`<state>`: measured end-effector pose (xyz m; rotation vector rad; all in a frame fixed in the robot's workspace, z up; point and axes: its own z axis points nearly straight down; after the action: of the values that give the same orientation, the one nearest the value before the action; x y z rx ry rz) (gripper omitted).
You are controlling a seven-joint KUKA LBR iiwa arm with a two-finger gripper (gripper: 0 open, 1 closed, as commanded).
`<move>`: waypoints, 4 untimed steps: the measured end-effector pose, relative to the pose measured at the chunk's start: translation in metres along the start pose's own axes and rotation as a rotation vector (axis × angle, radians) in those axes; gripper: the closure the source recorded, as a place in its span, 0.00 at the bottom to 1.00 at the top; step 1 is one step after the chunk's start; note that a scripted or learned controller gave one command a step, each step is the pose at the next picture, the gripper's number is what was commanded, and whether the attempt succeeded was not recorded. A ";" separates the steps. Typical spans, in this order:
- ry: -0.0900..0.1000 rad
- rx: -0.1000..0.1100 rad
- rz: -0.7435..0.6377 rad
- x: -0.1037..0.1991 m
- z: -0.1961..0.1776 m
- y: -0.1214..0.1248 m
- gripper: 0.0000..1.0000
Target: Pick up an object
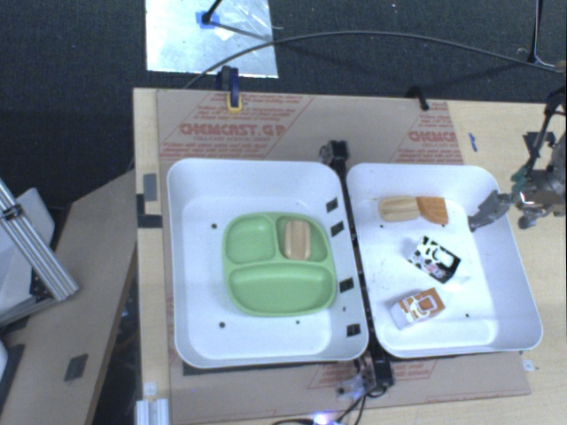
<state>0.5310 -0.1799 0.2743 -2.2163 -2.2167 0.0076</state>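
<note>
— At the right edge, over the rim of the right bin point(505, 321), what does the gripper point(518, 209) do?
— It hangs there; I cannot tell if it is clenched or released.
— And the objects?
— Tan block point(413, 209), black-white packet point(435, 259) and orange box point(419, 306) lie in that bin. Left bin point(190, 264) has a green tray point(279, 277).

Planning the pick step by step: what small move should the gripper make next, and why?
Probably slide left over the right bin. The gripper sits at that bin's right rim holding nothing, and the tan block lies nearest, level with it.
</note>
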 end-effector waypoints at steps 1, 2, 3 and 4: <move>-0.002 -0.010 -0.003 0.001 -0.006 0.002 0.00; -0.001 -0.007 -0.001 -0.001 0.036 0.001 0.00; -0.001 -0.006 0.000 -0.008 0.089 -0.004 0.00; -0.001 -0.006 0.000 -0.014 0.140 0.004 0.00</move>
<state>0.5340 -0.1940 0.1341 -2.2194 -2.2206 0.0016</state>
